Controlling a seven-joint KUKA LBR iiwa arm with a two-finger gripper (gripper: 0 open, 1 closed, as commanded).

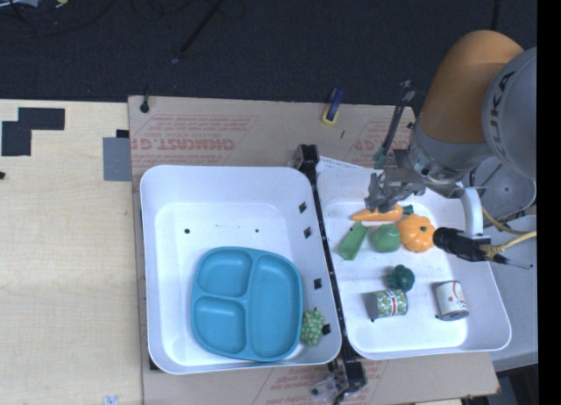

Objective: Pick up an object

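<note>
Camera view: gripper [383, 195] hangs at the right bin's [491, 342] far edge, just above the carrot [377, 215], which lies crosswise; its opening can't be told.

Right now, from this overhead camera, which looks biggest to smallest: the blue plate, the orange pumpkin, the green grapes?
1. Blue plate, by far the largest.
2. Orange pumpkin.
3. Green grapes, narrower than the pumpkin, though fairly close.
</note>
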